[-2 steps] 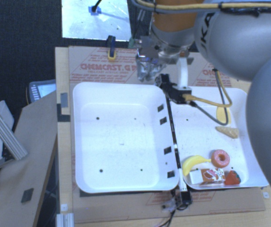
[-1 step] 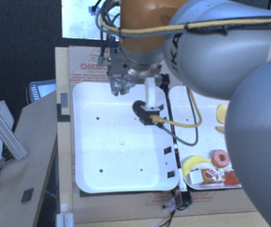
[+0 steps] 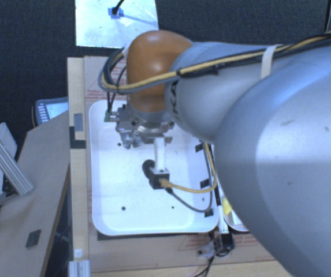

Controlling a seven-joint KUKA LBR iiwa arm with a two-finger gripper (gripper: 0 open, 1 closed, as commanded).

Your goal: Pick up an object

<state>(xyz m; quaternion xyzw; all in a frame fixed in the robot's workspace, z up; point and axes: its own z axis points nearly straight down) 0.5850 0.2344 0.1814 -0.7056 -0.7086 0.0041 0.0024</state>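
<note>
End effector (image 3: 135,137): low over the far part of the white bin (image 3: 113,195) on the view's left, pointed down at the bin floor. Close above the floor or touching it; cannot tell which. Open or closed: cannot tell, viewed from above past the wrist.

Outward from there: orange band (image 3: 151,68) right above the wrist, then grey arm (image 3: 281,137) sweeping in from the view's right and covering most of the second bin (image 3: 239,226). Both bins on the desk (image 3: 77,212).

Around the end effector: bare white floor, marked by a few dark specks (image 3: 123,208), too small to call things or marks.

Likeliest thing to pick up: yellow sliver (image 3: 227,208) at the second bin's left edge, peeking out beside the arm. Lies toward the view's right of the end effector and nearer the camera, well apart, across the walls between the bins. Long axis apparently running near to far, though mostly hidden, so only a guess.

Judged as the target, calls for a lift clear of the rim, then travel rightward and toward the near edge before any descent. Judged from the present spot, a real chance of gripping nothing at all.
</note>
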